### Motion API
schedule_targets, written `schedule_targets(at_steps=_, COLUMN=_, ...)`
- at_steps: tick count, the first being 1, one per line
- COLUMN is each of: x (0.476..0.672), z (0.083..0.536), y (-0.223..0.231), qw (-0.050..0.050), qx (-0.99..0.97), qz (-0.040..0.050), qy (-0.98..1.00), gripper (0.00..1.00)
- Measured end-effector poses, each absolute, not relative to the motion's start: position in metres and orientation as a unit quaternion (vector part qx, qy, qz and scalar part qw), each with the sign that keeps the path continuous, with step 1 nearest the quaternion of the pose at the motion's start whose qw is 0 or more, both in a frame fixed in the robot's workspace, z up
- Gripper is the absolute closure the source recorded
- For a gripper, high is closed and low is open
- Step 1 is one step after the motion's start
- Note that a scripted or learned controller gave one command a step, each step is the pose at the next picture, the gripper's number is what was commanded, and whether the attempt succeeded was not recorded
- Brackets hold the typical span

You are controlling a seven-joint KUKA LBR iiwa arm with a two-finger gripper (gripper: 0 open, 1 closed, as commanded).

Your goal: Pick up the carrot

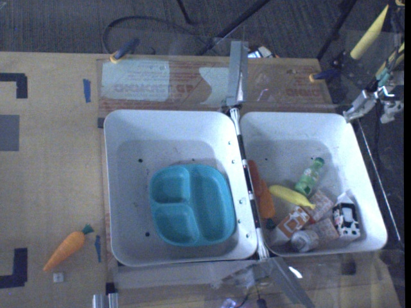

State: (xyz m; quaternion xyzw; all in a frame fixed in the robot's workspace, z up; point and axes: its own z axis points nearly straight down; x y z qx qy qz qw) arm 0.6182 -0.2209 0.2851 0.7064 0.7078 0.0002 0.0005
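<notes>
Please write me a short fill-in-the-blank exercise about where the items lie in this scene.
1. The turquoise divided plastic tray lies in the ___ white bin.
2. The yellow toy banana lies in the ___ white bin.
3. The orange toy carrot with a green top lies on the wooden bench, ___ both bins.

Missing words: left; right; outside

Dim, bluish light washes my view; the shallow white plastic bins (128, 133) glow brightest, edges soft and grainy throughout.
</notes>
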Motion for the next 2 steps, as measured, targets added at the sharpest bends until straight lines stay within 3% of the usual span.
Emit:
schedule_targets(at_steps=1, x=0.584, z=0.138, y=-0.221, qw=-0.001, qx=0.645, qz=0.0006, qy=0.764, gripper=0.00)
schedule_targets(at_steps=2, x=0.568, z=0.100, y=-0.157, qw=0.001, qx=0.610, qz=0.0007, qy=0.793, gripper=0.00)
